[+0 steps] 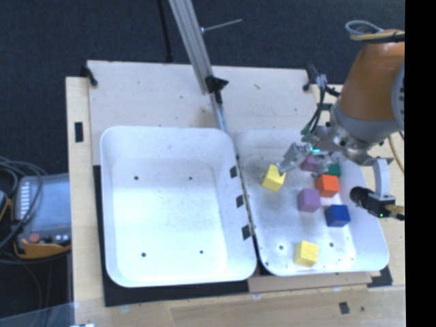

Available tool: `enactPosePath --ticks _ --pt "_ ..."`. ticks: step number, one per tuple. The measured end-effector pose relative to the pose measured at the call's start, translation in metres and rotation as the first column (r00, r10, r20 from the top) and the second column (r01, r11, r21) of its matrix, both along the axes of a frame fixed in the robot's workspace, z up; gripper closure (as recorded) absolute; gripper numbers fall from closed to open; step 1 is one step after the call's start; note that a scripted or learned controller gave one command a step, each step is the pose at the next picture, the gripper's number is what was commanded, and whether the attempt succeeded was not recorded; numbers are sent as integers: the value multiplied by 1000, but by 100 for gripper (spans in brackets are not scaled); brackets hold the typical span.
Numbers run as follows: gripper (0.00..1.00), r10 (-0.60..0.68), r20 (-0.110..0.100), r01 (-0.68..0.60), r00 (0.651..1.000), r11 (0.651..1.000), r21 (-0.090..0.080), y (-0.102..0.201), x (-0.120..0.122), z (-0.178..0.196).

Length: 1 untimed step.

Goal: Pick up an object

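Observation:
Several small blocks lie in the right bin. A yellow block sits near the bin's left side, tilted. A purple block, an orange block and a blue block cluster toward the right. A second yellow block rests near the front rim. My gripper hangs low over the bin's back part, just up and right of the first yellow block. Partly hidden under the wrist are a pinkish block and a green piece.
The left bin stands beside the right one, with black clips along the shared rim. An aluminium pole slants up from the back of the bench. A black cable fitting hangs off the arm over the right rim.

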<state>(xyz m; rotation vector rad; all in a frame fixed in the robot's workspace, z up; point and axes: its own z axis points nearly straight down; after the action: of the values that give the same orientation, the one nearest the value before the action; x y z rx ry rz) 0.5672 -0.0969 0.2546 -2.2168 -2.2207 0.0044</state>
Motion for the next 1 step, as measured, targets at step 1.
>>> enactPosePath --ticks 1 --pt "0 -3 6 3 1000 1000 -1 -1 1 3"
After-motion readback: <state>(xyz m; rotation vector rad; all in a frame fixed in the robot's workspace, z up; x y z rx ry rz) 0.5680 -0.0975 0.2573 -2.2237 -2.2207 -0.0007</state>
